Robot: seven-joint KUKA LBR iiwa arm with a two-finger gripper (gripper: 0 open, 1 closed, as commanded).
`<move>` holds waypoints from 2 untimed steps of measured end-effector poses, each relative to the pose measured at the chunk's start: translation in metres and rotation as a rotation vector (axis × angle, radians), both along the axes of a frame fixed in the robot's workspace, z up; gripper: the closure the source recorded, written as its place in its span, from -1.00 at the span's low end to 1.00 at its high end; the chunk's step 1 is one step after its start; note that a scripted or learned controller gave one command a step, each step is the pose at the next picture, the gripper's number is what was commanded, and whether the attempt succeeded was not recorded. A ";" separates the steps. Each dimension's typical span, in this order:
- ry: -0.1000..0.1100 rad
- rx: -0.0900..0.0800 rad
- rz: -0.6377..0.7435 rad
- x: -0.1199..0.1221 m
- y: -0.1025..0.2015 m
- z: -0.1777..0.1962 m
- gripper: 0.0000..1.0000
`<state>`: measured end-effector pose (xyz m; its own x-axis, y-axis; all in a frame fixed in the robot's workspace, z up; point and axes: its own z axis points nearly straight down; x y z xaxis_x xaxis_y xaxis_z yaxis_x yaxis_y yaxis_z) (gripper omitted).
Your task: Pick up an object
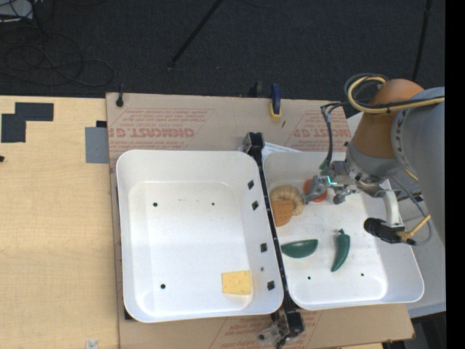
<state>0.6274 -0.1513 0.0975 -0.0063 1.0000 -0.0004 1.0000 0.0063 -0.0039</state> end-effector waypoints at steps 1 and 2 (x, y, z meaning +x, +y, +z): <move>0.000 0.000 0.002 0.000 -0.001 0.010 1.00; 0.001 -0.001 0.004 0.000 0.000 0.010 -1.00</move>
<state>0.6274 -0.1515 0.1074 -0.0100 0.9999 -0.0011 0.9999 0.0100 -0.0053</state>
